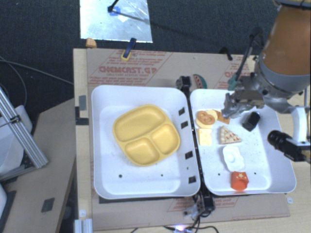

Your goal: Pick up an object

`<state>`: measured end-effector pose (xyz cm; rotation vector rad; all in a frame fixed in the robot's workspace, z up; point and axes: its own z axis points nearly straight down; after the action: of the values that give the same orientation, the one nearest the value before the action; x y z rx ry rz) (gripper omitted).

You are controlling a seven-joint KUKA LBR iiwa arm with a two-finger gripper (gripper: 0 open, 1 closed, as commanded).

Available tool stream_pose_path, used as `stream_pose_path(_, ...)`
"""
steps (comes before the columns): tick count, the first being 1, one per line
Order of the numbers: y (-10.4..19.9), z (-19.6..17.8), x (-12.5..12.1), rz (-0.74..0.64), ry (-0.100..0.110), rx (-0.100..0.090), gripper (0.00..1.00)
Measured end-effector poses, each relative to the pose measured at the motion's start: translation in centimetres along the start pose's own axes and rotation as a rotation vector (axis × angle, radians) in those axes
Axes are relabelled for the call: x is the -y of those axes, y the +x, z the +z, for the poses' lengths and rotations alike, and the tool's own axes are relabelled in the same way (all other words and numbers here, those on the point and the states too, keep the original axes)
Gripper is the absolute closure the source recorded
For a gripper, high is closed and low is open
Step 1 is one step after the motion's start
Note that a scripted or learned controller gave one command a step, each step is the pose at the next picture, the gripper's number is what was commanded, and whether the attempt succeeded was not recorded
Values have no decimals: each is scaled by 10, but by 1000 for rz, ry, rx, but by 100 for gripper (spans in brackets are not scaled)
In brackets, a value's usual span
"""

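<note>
Two white bins are seen from above on a counter (146,67). The left bin (104,178) is occupied by a yellow divided tray (146,135). In the right bin (277,176), the claw (232,107) is lowered beside a round pancake-like toy (206,117); its opening cannot be told. Nearby, apart, are laid a yellow square (205,137), a pizza wedge (228,136), a white piece (232,157) and a red piece (239,180).
</note>
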<state>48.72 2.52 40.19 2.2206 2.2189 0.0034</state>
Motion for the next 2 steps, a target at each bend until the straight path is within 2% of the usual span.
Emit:
stream_pose_path(1,-84,-24,0,5,-2,2,100)
stream_pose_path(2,7,-49,0,-14,-2,-3,100)
